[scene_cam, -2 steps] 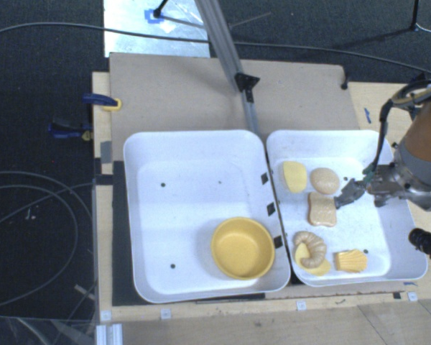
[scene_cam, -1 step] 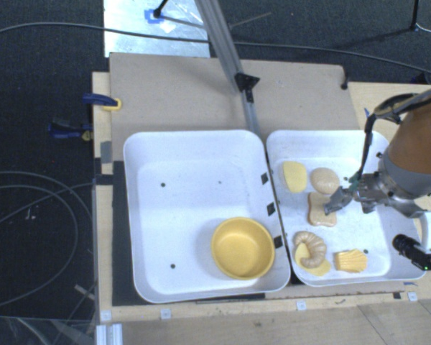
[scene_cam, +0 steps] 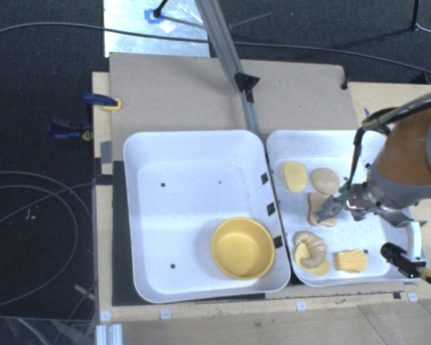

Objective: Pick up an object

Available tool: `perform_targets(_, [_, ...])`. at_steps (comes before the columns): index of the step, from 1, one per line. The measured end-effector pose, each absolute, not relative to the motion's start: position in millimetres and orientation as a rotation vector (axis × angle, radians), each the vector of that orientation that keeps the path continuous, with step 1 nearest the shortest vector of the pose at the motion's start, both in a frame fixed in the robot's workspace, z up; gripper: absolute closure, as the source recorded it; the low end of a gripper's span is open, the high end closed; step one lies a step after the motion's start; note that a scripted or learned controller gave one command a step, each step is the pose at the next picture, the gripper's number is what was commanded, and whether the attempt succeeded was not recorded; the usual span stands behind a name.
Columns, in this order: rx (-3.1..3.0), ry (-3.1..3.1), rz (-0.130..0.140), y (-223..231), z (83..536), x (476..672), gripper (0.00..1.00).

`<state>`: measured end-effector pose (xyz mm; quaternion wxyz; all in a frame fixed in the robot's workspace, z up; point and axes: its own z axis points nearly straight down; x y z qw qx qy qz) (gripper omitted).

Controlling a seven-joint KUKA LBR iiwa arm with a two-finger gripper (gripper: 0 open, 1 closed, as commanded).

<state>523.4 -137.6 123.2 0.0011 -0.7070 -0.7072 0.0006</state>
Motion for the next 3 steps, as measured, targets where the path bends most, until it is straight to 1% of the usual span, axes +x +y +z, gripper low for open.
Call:
perform_targets(1, [-2.220,-2.221,-0.003,-137,91,524.5,0.00])
perform_targets(2, [-2.224,-2.223,-0.004,-138,102,525.0,1.00])
perform_targets(3, [-2.221,-2.232,-0.007,-140,166,529.3,1.00])
